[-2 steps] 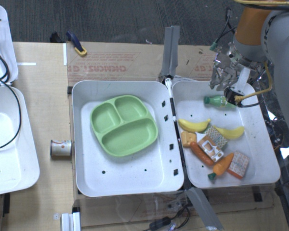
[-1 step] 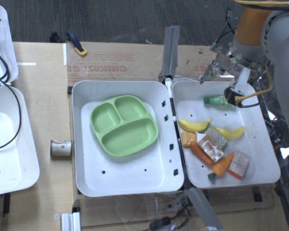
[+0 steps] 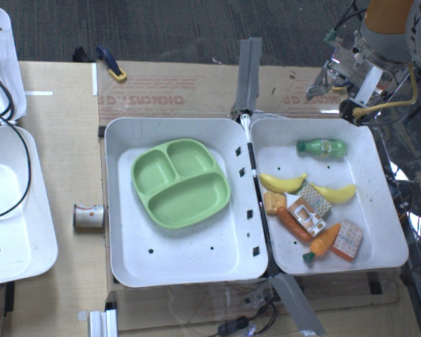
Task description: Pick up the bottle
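A green divided plate [image 3: 181, 183] was set in the left bin [image 3: 119, 209]. In the right bin [image 3: 386, 209], two bananas [image 3: 282, 182] [image 3: 335, 192] were laid beside two carrots [image 3: 295, 225] [image 3: 323, 242] and small cartons [image 3: 310, 208]. A small can [image 3: 89, 216] was left on the bench.

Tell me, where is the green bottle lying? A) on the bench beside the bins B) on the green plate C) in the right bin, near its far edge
C: the green bottle lies on its side in the right bin, near its far edge, above the bananas, while the green plate sits in the left bin.
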Action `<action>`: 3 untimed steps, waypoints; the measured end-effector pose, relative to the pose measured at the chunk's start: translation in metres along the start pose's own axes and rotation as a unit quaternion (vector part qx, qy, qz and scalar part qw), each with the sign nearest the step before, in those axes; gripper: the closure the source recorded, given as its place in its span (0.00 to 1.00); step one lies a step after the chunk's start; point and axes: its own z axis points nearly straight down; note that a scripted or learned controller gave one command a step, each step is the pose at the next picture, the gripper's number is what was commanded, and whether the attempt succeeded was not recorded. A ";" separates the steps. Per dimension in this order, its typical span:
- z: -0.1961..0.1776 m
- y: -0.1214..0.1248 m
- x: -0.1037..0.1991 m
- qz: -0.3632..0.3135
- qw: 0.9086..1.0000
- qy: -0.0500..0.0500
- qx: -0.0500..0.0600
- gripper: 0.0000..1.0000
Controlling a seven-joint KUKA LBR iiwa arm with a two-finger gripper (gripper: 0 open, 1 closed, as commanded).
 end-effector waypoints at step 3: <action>0.181 0.014 -0.023 0.002 1.000 -0.001 0.001 0.00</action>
